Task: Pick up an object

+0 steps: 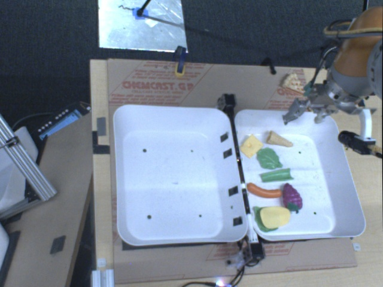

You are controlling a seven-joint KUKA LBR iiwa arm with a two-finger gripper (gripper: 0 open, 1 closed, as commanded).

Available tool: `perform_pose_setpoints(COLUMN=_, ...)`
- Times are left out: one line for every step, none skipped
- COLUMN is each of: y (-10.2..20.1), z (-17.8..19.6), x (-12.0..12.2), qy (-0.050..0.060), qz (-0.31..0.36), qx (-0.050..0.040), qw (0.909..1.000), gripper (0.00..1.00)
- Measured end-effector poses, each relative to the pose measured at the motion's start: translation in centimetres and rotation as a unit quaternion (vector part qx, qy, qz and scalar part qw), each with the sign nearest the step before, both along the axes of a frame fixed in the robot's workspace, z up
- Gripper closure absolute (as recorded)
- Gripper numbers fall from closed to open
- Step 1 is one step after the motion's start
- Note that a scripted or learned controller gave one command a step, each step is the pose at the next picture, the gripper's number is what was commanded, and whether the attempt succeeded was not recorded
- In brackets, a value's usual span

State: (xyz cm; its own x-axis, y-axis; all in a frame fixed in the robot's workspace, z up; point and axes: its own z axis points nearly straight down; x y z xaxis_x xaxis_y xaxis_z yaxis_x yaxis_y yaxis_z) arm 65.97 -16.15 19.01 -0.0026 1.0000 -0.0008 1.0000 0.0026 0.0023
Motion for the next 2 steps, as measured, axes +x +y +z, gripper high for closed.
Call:
perform_pose_setpoints(y=2.0, z=-11.1, x=-6.7, qy=0.006, qz=-0.001, qx=0.0035, qw=1.0, gripper=0.0)
perform_pose_setpoints(y=7.5, z=-10.6, x=-6.9, qy=0.001, qz=0.003, qx=0.0018, qw=1.0, gripper=0.0)
